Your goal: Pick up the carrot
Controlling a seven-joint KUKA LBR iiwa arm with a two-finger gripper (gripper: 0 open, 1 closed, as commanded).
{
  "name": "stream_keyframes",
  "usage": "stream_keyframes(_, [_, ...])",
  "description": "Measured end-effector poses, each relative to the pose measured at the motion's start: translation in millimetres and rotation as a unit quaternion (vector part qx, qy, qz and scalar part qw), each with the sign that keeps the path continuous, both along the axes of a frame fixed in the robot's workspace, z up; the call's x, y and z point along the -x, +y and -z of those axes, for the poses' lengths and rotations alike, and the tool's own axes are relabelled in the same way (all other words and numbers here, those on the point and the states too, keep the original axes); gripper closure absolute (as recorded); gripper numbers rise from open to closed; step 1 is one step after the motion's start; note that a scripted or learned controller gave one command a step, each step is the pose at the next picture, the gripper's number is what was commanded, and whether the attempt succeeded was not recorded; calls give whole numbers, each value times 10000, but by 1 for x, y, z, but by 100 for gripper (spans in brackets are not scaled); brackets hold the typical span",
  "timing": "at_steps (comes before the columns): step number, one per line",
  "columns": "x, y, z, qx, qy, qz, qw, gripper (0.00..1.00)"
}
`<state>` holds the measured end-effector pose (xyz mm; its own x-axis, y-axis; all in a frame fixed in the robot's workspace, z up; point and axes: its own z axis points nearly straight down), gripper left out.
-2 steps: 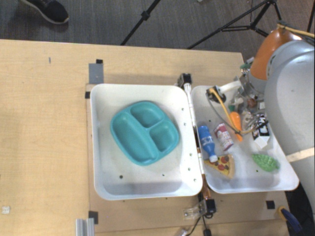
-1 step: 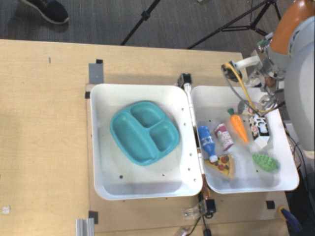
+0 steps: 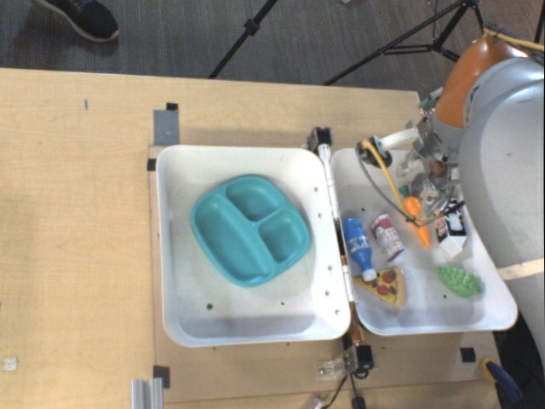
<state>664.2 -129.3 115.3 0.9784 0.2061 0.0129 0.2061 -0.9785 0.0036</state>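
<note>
Camera view, looking down at a slant on a wooden bench (image 3: 77, 228) with two white bins side by side. Left bin (image 3: 183, 313) holding a teal divided plate (image 3: 249, 230), three compartments, lying flat near the middle. Right bin (image 3: 498, 313) cluttered: blue bottle (image 3: 358, 248) with white cap along the left wall, a red-and-white can (image 3: 389, 237) just beside it, a pizza slice toy (image 3: 387, 286) below those near the front, a green leafy item (image 3: 461, 281) at the front right. Carrot (image 3: 417, 220) in the right bin, orange, lying slantwise near the middle-right, directly under the gripper (image 3: 433, 196). Gripper lowered into the right bin over the carrot's upper end, touching or nearly so; jaws too cluttered by cables and hardware to read, cannot tell whether clenched or released, cannot tell whether the carrot sits between them. Grey arm (image 3: 511, 143) with orange band (image 3: 468, 75) coming in from the right, covering the bin's far right corner. Yellow cable (image 3: 385, 173) looping off the wrist over the bin. Shoe (image 3: 77, 7) and black tripod legs (image 3: 255, 24) on the grey carpet beyond the bench.
</note>
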Motion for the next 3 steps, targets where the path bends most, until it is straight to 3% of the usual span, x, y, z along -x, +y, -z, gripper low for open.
stream_keyframes(1, [8, -31, 18, -6, 41, -498, 9988, 0])
stream_keyframes(2, [5, -26, 17, -9, 42, -3, 10000, 0])
stream_keyframes(3, [0, -28, 27, -9, 59, -9, 10000, 0])
